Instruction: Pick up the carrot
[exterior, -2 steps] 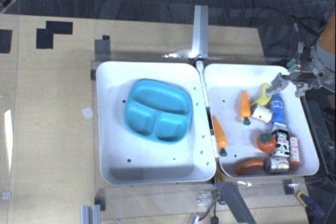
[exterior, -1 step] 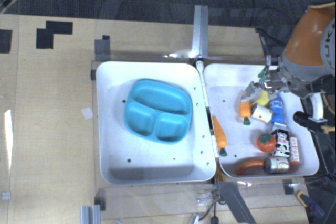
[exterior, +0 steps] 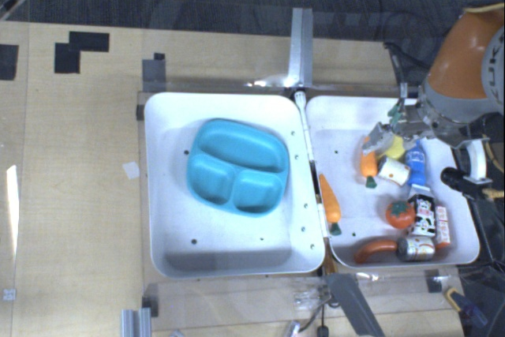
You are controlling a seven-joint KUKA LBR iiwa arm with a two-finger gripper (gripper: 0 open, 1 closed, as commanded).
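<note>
The carrot [exterior: 330,201] is long and orange with a dark green tip. It lies along the left wall of the right bin [exterior: 347,130], pointing toward the near edge. My gripper [exterior: 390,132] hangs over the bin's far right part, above a yellow item [exterior: 395,145] and a short orange piece [exterior: 368,163]. That puts it well to the right of the carrot and farther back, with nothing seen held.
Crowded on the right bin's right side are a blue bottle [exterior: 416,162], a white block [exterior: 392,170], a tomato [exterior: 400,213], a black-and-white can [exterior: 424,215] and a sausage [exterior: 374,249]. The left bin [exterior: 166,193] holds a blue divided plate [exterior: 237,166].
</note>
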